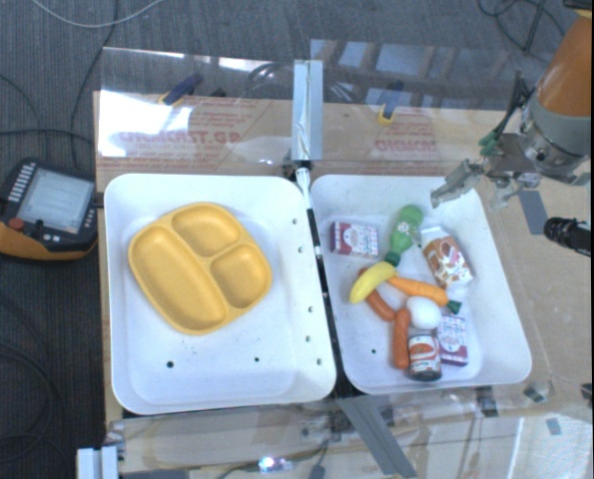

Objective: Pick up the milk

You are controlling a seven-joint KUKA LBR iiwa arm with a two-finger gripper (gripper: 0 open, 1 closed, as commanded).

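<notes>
A small red-and-white milk carton lies on its side at the far left of the right bin. A second, similar red-and-white carton lies near that bin's front right. My gripper hangs over the bin's far right corner, well to the right of the first carton and higher. Its fingers are spread open with nothing between them. The grey wrist and orange band rise to the upper right.
The right bin also holds a green bottle, a banana, a carrot, a white egg, sausages, a jar and a snack packet. A yellow divided plate lies in the left bin.
</notes>
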